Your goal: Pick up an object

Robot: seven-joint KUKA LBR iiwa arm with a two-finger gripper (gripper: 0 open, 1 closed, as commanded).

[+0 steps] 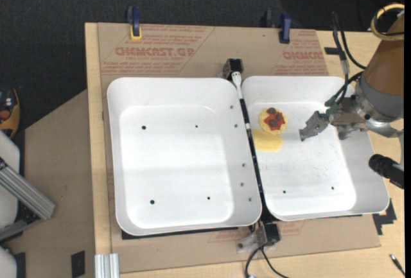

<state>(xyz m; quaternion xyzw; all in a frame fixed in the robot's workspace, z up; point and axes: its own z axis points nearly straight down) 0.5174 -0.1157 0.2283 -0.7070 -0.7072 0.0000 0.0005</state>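
Just off the right bin's (359,203) left wall, a round yellow toy with a red-and-brown top (273,120) rests touching a plain pale-yellow piece (268,141) below it. The gripper (307,132) hangs to their right, over the bin's bare floor, apart from both; whether its jaws are spread or pressed together cannot be told from this angle. A clean pick likely means centring over one piece alone, away from the divider (247,142) that meets the left bin (128,142), before descending, lest the fingers catch the wall or nudge its neighbour.
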